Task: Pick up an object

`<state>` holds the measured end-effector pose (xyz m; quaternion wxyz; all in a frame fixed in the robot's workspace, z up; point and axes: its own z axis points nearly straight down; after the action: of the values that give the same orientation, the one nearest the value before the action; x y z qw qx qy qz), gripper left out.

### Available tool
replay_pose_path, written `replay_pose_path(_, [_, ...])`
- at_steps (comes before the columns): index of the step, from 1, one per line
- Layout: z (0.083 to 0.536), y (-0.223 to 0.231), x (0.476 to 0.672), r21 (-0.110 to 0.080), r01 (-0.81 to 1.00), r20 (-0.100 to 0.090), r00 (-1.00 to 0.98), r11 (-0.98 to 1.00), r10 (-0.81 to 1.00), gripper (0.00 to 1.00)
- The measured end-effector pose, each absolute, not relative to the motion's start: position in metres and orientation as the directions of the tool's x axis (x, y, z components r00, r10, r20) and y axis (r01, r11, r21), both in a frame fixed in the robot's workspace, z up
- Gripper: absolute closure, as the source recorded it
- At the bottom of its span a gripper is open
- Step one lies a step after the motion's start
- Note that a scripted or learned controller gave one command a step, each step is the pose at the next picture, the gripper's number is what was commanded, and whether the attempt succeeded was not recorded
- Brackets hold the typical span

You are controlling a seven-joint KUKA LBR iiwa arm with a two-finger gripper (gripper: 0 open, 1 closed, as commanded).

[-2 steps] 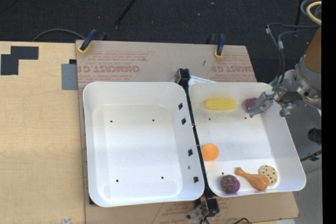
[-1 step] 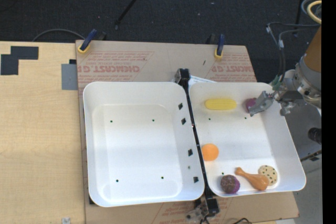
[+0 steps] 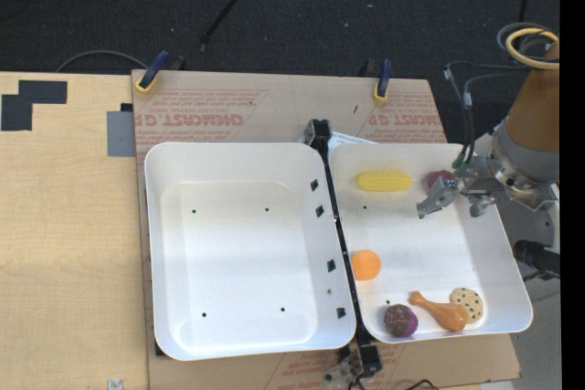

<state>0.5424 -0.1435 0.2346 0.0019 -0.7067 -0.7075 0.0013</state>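
The right bin holds several small objects. A yellow corn cob lies near its far wall and an orange ball sits by the divider. Along the front lie a purple ball, a tan drumstick and a spotted cookie. My gripper hangs low over the bin's far right part, open, its two grey fingers spread with nothing between them. A small maroon object shows just behind the left finger, partly hidden by it.
The left bin stands beside the right one, with a black clip strip where they meet. Both rest on a cardboard sheet held by blue-and-yellow clamps. The arm's orange band rises at the right.
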Motion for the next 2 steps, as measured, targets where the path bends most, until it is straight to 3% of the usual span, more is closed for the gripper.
replay_pose_path(2, [0.125, -0.144, 0.534, -0.005, 1.000, 0.001, 0.000, 0.000, 1.000, 0.00])
